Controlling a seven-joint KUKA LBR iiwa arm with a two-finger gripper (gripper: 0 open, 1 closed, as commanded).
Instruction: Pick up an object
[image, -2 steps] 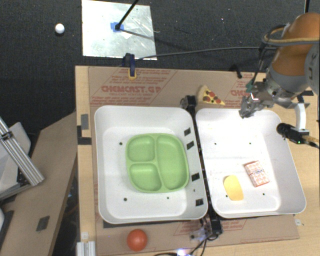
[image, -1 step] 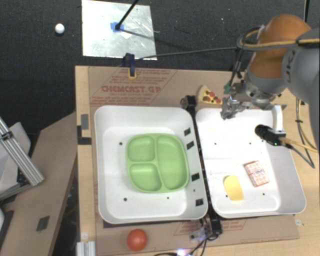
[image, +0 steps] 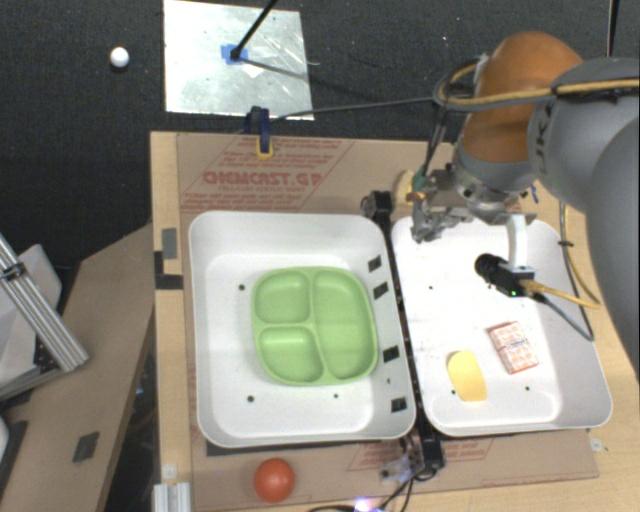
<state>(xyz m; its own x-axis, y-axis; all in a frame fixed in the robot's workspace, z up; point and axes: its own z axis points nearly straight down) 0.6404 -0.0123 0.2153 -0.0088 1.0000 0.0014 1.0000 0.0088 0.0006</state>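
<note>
Cut off by the right and top edges: most of the grey arm (image: 600, 130). Hidden under the wrist: the fingers of the gripper (image: 432, 222), so open or closed cannot be judged. Covered just beside the gripper: the right bin's (image: 580, 400) far rim. Too small to read, nearer the camera: print on the pink-patterned packet (image: 512, 347).

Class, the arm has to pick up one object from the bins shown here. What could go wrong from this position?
1. The claw sits at the right bin's far corner, away from the yellow piece and the small pink box; a descent here would likely close on nothing.
2. Both objects look flat, so they may slip out.
3. The green divided tray in the left bin seems too wide to grip.
</note>
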